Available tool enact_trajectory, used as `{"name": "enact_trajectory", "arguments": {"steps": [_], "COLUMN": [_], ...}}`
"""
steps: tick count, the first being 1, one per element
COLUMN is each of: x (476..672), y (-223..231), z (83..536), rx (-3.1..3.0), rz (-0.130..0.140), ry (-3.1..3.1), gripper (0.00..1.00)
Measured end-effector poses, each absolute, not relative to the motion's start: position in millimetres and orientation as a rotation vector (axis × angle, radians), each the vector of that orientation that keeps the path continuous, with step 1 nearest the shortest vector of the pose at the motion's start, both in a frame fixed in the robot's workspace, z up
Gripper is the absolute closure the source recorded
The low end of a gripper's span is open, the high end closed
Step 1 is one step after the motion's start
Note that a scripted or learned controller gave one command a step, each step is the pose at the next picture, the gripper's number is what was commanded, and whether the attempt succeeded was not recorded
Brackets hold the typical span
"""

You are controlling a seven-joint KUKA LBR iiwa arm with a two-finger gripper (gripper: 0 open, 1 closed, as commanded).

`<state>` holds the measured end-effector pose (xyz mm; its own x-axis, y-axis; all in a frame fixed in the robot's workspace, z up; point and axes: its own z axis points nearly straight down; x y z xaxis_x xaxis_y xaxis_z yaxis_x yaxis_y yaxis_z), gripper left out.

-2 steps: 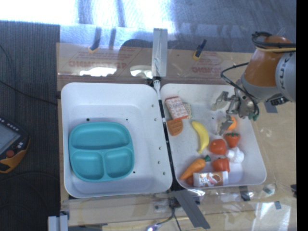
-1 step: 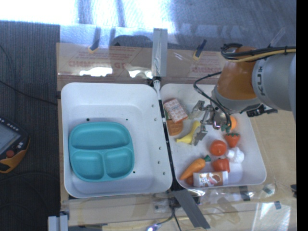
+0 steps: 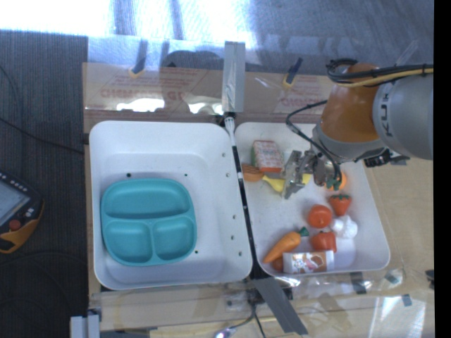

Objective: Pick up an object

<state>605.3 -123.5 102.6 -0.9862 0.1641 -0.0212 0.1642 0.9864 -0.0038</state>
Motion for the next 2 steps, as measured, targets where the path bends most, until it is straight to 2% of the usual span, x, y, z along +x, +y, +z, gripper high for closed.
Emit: {"name": "enact_trajectory", "arguments": {"steps": [1,2], "x": [620.5,656.4], "y": [-85,-57], "z": [248,262], "rx": [0.246,0.526], "rz": [0.0,-0.001], "ry": [3.126,3.094], "gripper": [1.0,1.0]}}
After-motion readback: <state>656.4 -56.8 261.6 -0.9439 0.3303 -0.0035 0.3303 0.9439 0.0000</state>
